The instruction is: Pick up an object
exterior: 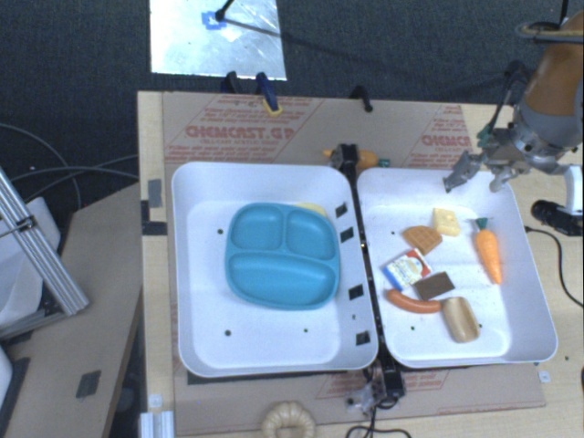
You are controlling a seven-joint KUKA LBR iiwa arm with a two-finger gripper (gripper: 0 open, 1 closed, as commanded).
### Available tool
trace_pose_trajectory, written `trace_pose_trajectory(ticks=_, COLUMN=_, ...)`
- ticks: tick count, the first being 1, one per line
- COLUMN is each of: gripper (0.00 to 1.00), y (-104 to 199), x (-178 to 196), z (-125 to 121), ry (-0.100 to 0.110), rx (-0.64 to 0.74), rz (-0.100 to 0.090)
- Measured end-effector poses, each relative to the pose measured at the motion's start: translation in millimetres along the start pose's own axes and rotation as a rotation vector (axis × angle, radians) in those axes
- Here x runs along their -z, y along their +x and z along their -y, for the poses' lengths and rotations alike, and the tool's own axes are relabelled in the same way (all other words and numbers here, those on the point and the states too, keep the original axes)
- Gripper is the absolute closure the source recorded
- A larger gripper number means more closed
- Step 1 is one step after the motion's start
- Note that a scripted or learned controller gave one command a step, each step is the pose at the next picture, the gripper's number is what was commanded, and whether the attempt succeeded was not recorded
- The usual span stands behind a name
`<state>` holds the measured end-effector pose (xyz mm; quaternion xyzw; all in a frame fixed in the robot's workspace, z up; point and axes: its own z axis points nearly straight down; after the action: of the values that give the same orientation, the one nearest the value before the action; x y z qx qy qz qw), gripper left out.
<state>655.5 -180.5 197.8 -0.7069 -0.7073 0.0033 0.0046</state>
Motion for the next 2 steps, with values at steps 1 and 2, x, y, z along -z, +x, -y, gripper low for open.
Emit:
trace_pose_trajectory(ticks=1, gripper=0.00, y=0.4, x=8.8, z=-3.0, ry=-0.013, rx=0.002, rz=0.003)
trace_pose_trajectory(ticks=2, gripper=0.00, y=4.8, x=-45.9, z=5.7, ry=-0.009, rx=0.002, rz=0.002)
